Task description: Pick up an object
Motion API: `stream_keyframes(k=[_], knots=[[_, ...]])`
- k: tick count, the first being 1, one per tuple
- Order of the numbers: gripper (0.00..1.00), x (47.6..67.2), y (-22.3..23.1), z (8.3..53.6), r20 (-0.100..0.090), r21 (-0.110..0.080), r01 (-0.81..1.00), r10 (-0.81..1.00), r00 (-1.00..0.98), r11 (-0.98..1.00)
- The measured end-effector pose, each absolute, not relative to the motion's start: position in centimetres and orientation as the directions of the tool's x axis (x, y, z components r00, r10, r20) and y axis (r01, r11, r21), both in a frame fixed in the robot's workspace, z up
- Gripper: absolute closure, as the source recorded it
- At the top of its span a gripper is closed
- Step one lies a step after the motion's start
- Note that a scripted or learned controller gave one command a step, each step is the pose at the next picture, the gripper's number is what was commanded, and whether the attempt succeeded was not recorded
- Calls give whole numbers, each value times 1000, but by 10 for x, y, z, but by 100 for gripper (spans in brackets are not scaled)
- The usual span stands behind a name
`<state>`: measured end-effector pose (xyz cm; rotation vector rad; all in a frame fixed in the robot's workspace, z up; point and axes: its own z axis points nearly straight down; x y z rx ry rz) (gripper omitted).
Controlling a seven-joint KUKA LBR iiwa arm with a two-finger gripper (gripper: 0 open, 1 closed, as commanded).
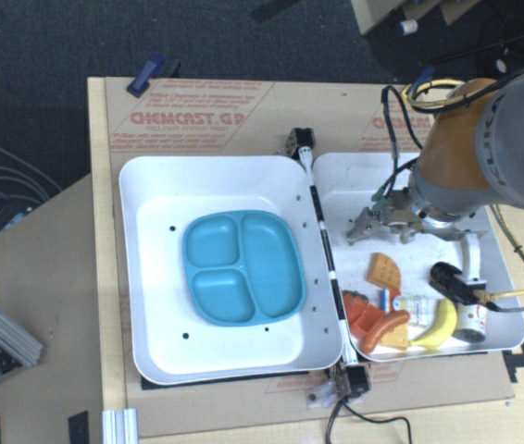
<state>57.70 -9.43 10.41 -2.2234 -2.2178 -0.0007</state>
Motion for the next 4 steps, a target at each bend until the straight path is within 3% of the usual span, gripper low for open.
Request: stream_keyframes(k=[1, 2, 3, 4], knots=[[0, 630, -106, 85, 0, 0, 1000, 1000, -1, 1], [0, 546, -100, 84, 1, -3, 1000, 1000, 1, -1], [100, 547, -100, 94, 1, -1, 1000, 1000, 1, -1], [100, 510, -17, 185, 1, -1, 1000, 1000, -1, 1]])
